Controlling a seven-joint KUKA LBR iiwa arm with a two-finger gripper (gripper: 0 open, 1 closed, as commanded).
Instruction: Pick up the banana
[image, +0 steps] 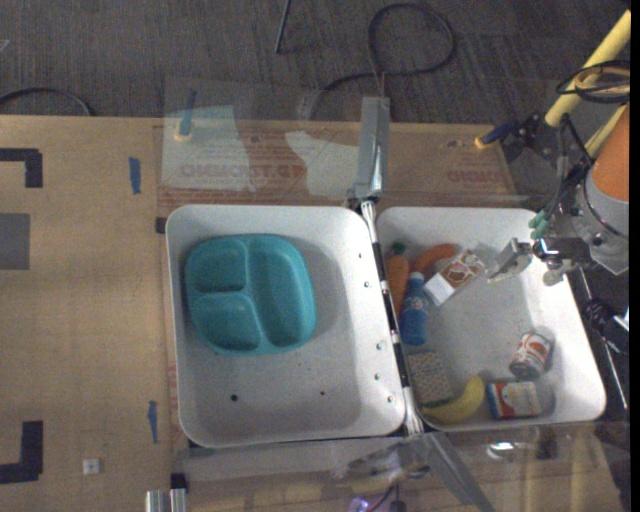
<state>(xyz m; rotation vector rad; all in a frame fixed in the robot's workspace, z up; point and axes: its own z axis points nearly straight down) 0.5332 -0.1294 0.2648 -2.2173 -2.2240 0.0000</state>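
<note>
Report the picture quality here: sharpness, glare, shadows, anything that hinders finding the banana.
Camera view: soft overall, small labels unreadable. The white bins look bright yet keep detail. The teal plate throws a soft shadow to its right. The clear sheet behind the bins shows a faint sheen. The banana stays distinct, and the gripper is slightly blurred.

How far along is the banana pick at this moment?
Nothing looks done yet: the banana lies at the front of the right bin, beside a can and a mesh-patterned item. In hand: the end effector is above the bin's back part, near a small carton, well apart from the banana. Left: moving over the banana, descending, grasping and lifting.
</note>
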